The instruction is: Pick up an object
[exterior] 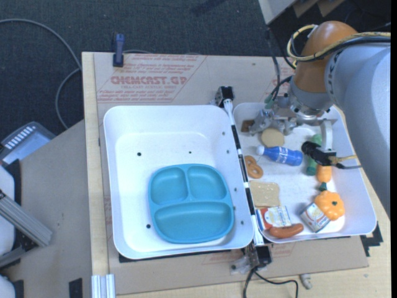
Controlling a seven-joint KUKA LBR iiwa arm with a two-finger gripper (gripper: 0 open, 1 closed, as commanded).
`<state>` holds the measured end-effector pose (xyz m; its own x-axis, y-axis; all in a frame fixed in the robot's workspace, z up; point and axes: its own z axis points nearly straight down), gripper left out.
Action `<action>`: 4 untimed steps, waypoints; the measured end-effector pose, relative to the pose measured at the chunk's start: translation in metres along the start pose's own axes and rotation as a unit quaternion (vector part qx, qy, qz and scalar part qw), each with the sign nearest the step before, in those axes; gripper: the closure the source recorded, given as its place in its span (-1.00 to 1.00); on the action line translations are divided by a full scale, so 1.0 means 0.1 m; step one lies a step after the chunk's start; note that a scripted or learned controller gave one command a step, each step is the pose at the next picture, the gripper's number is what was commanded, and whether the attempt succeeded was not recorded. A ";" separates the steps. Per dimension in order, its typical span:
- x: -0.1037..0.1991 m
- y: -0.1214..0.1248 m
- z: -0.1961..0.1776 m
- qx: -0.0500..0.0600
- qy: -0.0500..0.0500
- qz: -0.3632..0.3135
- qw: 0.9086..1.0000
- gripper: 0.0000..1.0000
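Note:
My gripper [277, 120] hangs low over the far end of the right bin [358, 223], just above a tan round piece [272, 137]. A brown lump [247, 126] lies to its left. A blue bottle [282, 155] lies on its side just in front of the tan piece. Toward the front sit a pretzel [252, 166], a slice of toast [265, 194], a red-and-white packet [277, 216], a sausage [285, 231], a small can [314, 216], an orange pumpkin [330, 205] and a small orange piece [324, 173]. Nothing is seen between the gripper's tips.
The left bin [124, 129] holds a blue divided plate [191, 202] near its front. The rim between the two bins [239, 160] runs just left of the gripper. The arm's grey body [366, 98] covers the right bin's far right corner.

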<state>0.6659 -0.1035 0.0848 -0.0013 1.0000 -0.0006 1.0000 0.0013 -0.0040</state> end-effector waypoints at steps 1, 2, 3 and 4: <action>0.09 -0.49 0.01 -0.001 0.001 0.001 1.000 -1.00; 0.09 -0.01 0.00 0.002 0.000 0.000 1.000 -1.00; 0.11 -0.04 0.00 -0.001 0.000 0.001 1.000 -1.00; 0.11 -0.18 0.00 -0.001 0.000 0.001 1.000 -1.00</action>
<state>0.6475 -0.0922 0.0848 0.0003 1.0000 -0.0003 1.0000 -0.0003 -0.0017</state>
